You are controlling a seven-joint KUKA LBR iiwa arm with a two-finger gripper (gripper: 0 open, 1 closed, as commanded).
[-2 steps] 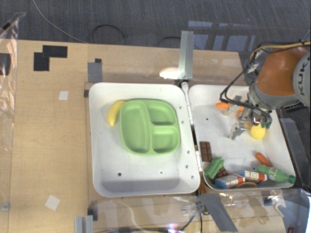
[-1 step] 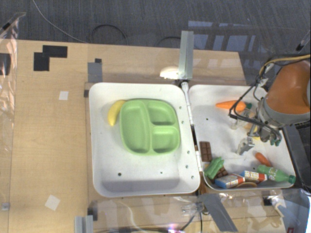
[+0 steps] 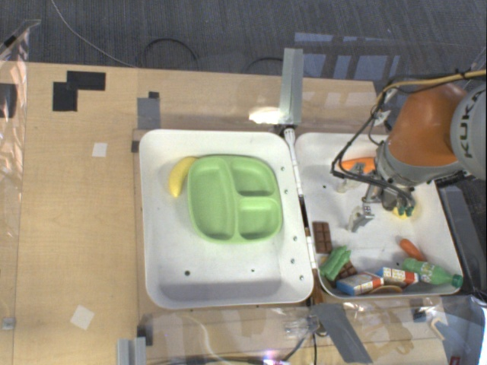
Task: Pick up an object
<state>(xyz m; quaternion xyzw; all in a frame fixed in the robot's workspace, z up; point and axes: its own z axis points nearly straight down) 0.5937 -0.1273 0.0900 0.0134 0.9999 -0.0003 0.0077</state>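
Over right bin (image 3: 335, 152), pincer (image 3: 361, 220) empty, parted

I see two bins side by side on the surface (image 3: 68, 242): in the left bin (image 3: 163, 268) a divided plate (image 3: 232, 198) lies near the far edge, with a banana (image 3: 179, 175) touching its left side. In the right bin (image 3: 437, 234), a carrot (image 3: 358, 164) lies near the far edge under the arm (image 3: 426, 131), a chocolate bar (image 3: 322, 236) lies along the left wall, and a sausage (image 3: 412, 248) lies toward the right. Along that bin's near edge a bottle (image 3: 432, 273) lies at the right corner, a pile of packets (image 3: 364, 281) to its left, and my tool (image 3: 364, 217) hangs over the bin's middle.
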